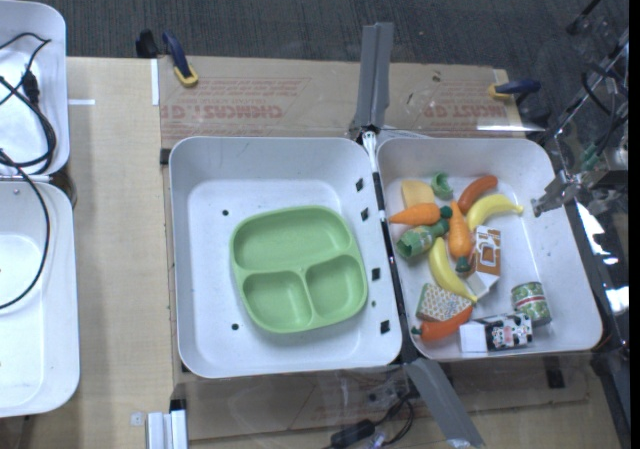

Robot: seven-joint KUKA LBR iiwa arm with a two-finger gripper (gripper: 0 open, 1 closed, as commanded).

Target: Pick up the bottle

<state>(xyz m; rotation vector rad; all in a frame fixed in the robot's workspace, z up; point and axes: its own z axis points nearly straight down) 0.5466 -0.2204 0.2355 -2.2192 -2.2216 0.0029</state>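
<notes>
Bottle pick: gripper (548, 203) hanging over right white bin's (545, 257) far-right rim, opening impossible to tell.
Black-and-white cow-print bottle (503, 334) is lying flat by the near wall, down-view of gripper, long axis running left-right.

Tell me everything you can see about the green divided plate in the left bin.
The pale green, plastic-looking plate has rounded corners and three compartments: one wide section across the top, two smaller ones below. It lies flat, turned slightly askew, near the middle of the left shallow white bin, resting on its floor. Nothing sits on the plate, and nothing else touches it.
</notes>
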